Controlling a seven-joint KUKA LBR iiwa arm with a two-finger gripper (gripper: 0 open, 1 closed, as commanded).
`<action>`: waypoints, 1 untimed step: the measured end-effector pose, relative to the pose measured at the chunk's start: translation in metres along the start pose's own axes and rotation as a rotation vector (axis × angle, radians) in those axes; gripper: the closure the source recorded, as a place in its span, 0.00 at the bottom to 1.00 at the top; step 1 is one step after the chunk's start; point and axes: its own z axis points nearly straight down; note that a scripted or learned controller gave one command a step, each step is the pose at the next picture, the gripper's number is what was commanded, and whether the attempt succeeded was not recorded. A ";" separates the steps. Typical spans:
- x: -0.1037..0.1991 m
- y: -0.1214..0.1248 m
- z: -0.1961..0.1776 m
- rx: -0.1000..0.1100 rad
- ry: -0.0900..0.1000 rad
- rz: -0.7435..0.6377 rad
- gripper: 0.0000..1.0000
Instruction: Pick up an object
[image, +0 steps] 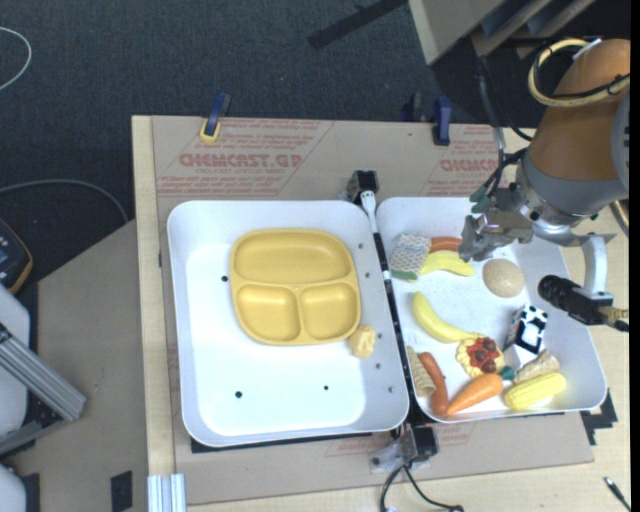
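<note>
banana (441, 322) lengthwise, slanting lower-right

Dark blue carpet floor (90, 70)

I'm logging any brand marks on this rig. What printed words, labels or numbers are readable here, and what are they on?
"CHEMCAST GP", in red letters, repeated across the brown paper-covered board under the two white bins.
A second red print of the same kind sits on the board's right part, cut off by the arm; only a fragment shows, too partial to read.
Smaller red lines under the big print are too blurred to read.
Nothing readable on the bins, tray or toy food.
</note>
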 end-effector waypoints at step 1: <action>0.044 0.017 0.014 0.002 0.000 0.001 1.00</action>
